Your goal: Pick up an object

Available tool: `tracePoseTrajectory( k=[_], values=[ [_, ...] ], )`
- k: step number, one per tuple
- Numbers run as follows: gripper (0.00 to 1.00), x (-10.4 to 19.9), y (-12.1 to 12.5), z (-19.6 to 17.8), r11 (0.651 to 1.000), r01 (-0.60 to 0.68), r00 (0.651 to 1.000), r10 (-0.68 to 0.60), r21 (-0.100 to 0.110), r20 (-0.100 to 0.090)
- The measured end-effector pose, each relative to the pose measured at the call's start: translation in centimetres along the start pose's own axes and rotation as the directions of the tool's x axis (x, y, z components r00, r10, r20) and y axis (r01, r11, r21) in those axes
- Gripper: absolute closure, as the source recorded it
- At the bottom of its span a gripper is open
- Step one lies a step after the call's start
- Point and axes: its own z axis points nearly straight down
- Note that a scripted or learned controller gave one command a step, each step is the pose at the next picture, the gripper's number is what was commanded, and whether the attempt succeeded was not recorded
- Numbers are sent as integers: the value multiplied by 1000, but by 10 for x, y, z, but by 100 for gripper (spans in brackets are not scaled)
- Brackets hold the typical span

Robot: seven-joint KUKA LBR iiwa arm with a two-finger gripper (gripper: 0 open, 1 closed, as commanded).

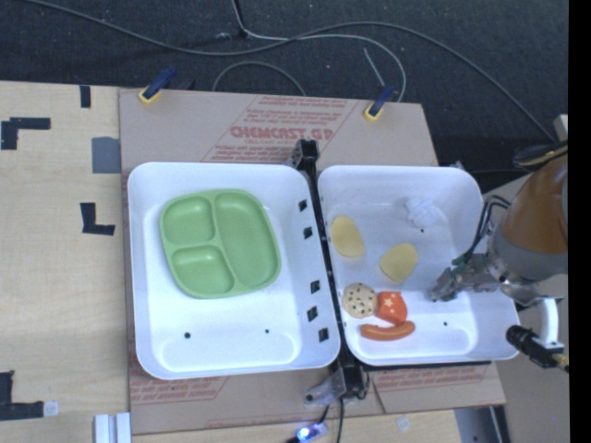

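Your right bin (462,185) holds: two yellow pieces (348,236) and (399,261), a cookie (358,299) touching a red piece (392,306), an orange sausage (387,331) just nearer, and a white crumpled item (425,212) at the far side. Your gripper (446,286) sits low at the right, apart from all; jaw state cannot be told. Left bin (148,275): green divided plate (220,243). Bare floor lies along both near edges.

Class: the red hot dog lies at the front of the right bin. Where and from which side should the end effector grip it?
Grip the hot dog at its middle, from above, fingers closing across its narrow width. It lies flat and lengthwise, with the tomato piece close behind, so a top approach looks safest.
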Motion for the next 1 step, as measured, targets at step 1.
tracePoseTrajectory(
  k=[1],
  values=[
    [100,-6,6,-45,1000,0,1000,0,0,-3]
  ],
)
